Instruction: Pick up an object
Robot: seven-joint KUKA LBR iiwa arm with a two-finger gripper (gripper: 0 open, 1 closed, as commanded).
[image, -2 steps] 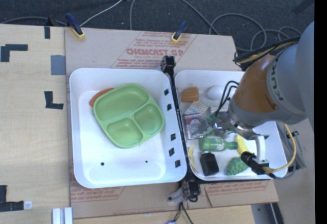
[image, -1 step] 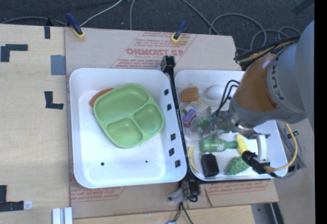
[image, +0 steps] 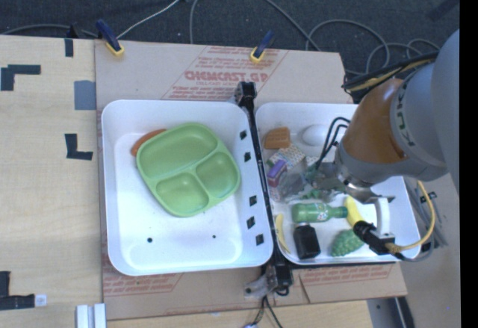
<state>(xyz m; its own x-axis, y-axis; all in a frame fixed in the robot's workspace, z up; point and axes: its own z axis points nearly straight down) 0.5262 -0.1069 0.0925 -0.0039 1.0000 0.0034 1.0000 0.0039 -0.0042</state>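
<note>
Clutter in the right bin (image: 409,240), heaped toward its left wall and near edge. Nearest to the gripper (image: 331,183): a green bottle (image: 317,211), lying on its side just to the near side of it, neck pointing right toward a yellow piece (image: 352,208). Gripper low over the grey tangle mid-bin, mostly hidden under the arm's wrist; clenched or released, impossible to tell from here, and nothing seen held.

Judging the bottle as the likeliest pick: probably light, hollow plastic, stiff enough to take a squeeze, but round and smooth, so liable to roll or squirt out sideways. Best taken across the thick middle of the body, jaws square to its long axis, not at the narrow neck.

Other candidates: a black block (image: 306,240) touching the near side of the bottle, flat-faced and probably easy to pinch; a knobbly green lump (image: 345,243) to the right of that, grippy in texture; a brown block (image: 276,137) and a white rounded object (image: 314,134) at the far side, well apart from the gripper. White one likely slippery.

In the left bin (image: 119,244), a green divided plate (image: 188,168), wide and shallow, awkward except at the rim.
</note>
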